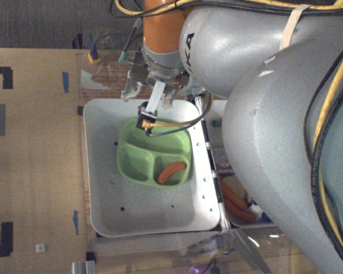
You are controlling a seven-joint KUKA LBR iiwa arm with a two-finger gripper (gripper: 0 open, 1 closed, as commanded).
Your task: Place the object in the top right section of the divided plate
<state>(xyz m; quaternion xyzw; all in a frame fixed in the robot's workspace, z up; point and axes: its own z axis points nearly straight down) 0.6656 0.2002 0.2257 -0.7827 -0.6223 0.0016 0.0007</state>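
I see second bin [212, 110], right of green divided plate [135, 161], mostly buried under arm [274, 130]. Orange items [240, 205] there half covered; can't identify. Plate's upper rim partly masked too.

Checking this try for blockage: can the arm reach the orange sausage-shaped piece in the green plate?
Probably yes. The orange piece lies uncovered in a section of the green divided plate, and the arm hangs right above the plate's upper edge.
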